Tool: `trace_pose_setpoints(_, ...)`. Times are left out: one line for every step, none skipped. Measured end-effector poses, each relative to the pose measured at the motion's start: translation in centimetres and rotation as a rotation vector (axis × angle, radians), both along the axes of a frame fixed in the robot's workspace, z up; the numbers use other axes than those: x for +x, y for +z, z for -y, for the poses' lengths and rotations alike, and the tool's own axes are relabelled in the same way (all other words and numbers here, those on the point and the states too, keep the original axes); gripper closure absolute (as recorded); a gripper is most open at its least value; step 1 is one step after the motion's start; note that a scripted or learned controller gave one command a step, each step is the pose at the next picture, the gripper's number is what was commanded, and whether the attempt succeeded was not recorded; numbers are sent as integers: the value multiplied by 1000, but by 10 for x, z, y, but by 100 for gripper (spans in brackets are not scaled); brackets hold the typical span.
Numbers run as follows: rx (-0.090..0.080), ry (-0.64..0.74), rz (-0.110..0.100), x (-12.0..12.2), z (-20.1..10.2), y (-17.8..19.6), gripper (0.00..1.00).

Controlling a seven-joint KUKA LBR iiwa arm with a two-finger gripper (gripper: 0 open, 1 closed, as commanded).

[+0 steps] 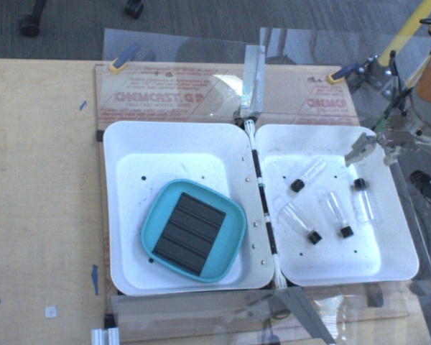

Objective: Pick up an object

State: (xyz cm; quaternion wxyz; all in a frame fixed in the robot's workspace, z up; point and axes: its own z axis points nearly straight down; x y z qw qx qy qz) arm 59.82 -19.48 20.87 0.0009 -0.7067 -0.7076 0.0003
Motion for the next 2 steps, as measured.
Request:
trace_pose_setpoints(6, 96, -1, -6, 24, -93, 0)
trace_pose_setpoints(-2, 122, 8, -14, 9, -120, 0)
